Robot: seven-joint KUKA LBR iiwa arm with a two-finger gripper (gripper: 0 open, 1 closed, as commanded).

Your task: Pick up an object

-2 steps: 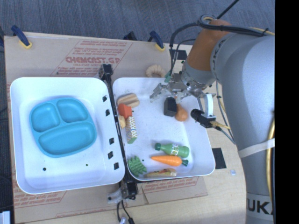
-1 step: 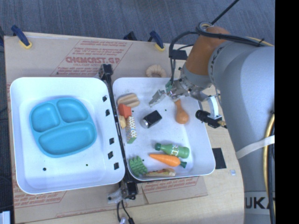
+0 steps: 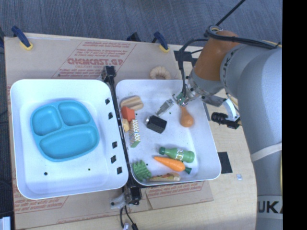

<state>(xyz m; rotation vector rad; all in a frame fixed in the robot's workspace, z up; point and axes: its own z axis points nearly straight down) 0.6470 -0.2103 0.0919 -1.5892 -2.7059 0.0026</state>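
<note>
Gripper (image 3: 173,103) low in the right bin (image 3: 204,150)
Fingers spread open, gripping nothing, between the black block (image 3: 156,123) and orange pear (image 3: 186,117)

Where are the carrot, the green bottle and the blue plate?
carrot (image 3: 169,163), camera view, middle of its orange body
green bottle (image 3: 178,154), camera view, its labelled middle
blue plate (image 3: 65,129), camera view, its large lower compartment

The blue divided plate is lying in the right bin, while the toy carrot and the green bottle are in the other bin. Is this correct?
Not quite. The blue divided plate lies in the left bin, not the right one. The toy carrot and the green bottle are in the other bin, as the camera view shows.
</note>
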